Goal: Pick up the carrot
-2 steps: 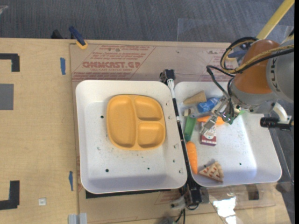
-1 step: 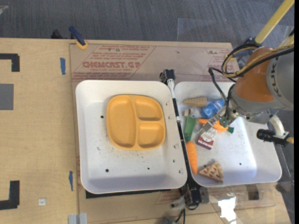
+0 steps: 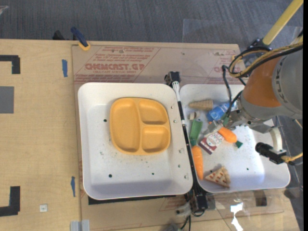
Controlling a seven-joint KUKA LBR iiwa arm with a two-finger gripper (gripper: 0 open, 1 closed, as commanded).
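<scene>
A short orange carrot with a green stub at its lower right end lies in the middle of the right bin. My gripper hangs directly over the carrot's upper left end, below the arm's orange band. The grey wrist hides much of the gripper. A second long orange tapered piece, also carrot-like, lies along the right bin's left wall, well apart from the gripper.
The right bin also holds an ice-cream cone, a blue item, a green item, a red and white packet touching the carrot, and a pizza slice. The left bin bears a yellow divided plate.
</scene>
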